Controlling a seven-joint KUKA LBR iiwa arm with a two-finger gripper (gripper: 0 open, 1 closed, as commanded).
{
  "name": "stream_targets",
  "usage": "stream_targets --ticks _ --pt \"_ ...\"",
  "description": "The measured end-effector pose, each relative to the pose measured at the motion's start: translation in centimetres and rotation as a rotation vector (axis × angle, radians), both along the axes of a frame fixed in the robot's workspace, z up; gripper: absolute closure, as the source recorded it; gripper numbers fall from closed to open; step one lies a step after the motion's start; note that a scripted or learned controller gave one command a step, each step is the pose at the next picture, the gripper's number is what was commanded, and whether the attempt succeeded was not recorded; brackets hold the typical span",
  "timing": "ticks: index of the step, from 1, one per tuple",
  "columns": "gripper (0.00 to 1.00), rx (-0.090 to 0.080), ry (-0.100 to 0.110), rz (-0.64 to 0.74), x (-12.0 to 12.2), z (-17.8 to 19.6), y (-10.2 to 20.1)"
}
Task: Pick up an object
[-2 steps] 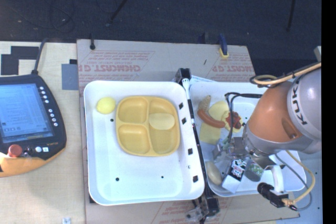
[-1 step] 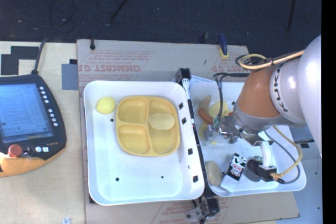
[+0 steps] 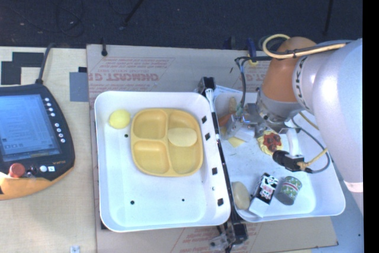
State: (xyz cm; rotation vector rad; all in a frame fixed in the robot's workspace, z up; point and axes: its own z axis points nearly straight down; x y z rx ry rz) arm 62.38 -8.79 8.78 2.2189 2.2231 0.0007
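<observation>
Small objects in the right bin [image 3: 331, 201], a yellow piece [image 3: 237, 141] and a red-patterned item [image 3: 272, 141] nearest the gripper [image 3: 251, 124], look light and rigid enough for a mid-body pinch, though finger spread cannot be judged.

Left bin [image 3: 112, 198]: yellow divided plate [image 3: 166, 141], yellow ball [image 3: 119, 119] beside it. Arm [image 3: 320, 86] down in right bin [image 3: 320, 204] w/ cow-print box [image 3: 267, 186], grey can [image 3: 289, 190]. Pendant [image 3: 32, 136] far left.
</observation>
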Motion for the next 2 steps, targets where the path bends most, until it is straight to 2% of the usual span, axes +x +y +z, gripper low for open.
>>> stream_targets --ticks 1,2 --pt "0.0 0.001 0.004 0.0 2.01 -0.05 0.09" --pt "0.0 0.0 0.004 -0.001 1.94 -0.04 0.28"
